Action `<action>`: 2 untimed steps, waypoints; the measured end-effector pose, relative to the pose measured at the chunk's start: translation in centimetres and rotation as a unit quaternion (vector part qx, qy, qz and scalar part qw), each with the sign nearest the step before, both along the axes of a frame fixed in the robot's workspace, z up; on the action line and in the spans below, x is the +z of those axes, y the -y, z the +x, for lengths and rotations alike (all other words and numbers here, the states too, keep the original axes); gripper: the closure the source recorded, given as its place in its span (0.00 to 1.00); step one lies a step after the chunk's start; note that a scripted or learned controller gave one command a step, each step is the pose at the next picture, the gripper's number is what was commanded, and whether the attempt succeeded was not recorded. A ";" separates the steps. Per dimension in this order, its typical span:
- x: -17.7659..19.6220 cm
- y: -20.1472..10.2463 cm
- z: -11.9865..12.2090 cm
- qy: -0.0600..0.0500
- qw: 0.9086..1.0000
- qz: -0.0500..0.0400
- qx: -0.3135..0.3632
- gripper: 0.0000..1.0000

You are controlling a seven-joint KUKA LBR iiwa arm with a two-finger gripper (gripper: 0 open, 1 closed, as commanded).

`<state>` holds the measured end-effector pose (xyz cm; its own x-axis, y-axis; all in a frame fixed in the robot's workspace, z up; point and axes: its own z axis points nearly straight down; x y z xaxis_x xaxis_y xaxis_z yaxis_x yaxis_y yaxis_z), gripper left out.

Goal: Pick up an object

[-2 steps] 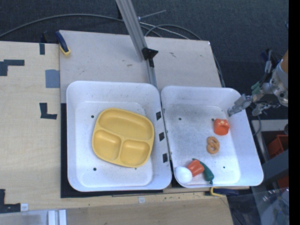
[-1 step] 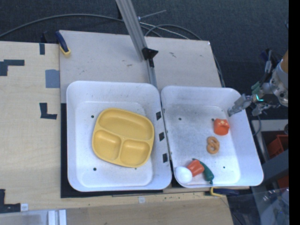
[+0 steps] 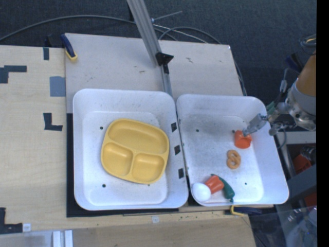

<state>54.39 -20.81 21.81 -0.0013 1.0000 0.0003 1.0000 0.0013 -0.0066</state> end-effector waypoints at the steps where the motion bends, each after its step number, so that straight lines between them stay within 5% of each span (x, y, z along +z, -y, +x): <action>1: -4.4 -0.2 -0.1 0.000 1.000 0.000 0.000 0.00; 2: -10.8 -0.3 0.1 -0.001 1.000 0.001 0.000 0.00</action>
<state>54.45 -20.53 11.01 -0.0017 1.0000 0.0014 1.0000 0.0017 -0.0077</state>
